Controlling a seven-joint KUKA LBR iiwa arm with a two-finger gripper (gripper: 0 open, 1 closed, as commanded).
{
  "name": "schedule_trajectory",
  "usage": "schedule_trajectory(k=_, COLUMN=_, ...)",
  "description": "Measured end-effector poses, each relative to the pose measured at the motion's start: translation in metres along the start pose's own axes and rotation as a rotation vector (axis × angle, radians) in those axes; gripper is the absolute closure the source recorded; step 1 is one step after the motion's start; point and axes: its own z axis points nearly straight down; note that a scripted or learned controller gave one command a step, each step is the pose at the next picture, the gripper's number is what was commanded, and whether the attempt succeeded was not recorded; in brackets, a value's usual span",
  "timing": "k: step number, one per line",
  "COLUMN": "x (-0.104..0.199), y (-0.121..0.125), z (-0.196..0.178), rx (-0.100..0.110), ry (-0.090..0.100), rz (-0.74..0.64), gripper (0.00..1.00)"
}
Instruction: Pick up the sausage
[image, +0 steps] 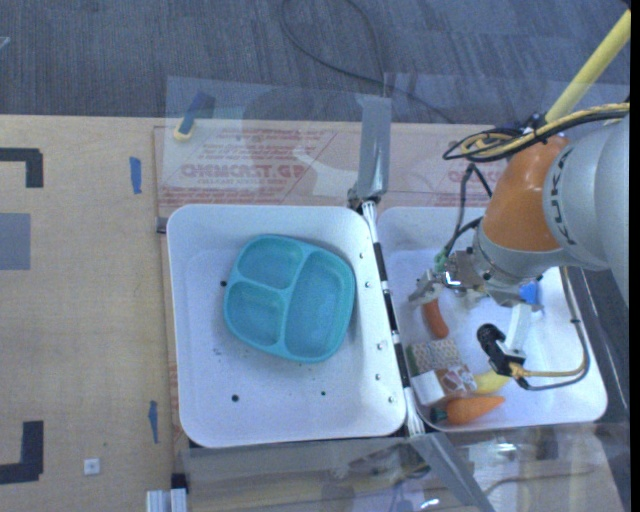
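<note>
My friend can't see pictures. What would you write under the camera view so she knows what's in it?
A grey and orange robot arm reaches from the right over the right white bin, just above a small reddish sausage. That bin also holds a carrot, a banana and a small patterned packet. The left white bin holds a blue divided plate.

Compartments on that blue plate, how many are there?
3. The blue plate in the left bin has one large section on its right side and two smaller ones on its left, upper and lower.
</note>
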Motion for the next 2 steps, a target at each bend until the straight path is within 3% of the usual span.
schedule_trajectory(k=1, x=-0.002, y=0.001, z=-0.011, rx=-0.005, ry=0.001, rz=0.005, gripper=1.0)
schedule_trajectory(k=2, x=0.042, y=0.01, z=-0.153, rx=0.007, ry=-0.002, rz=0.008, gripper=1.0)
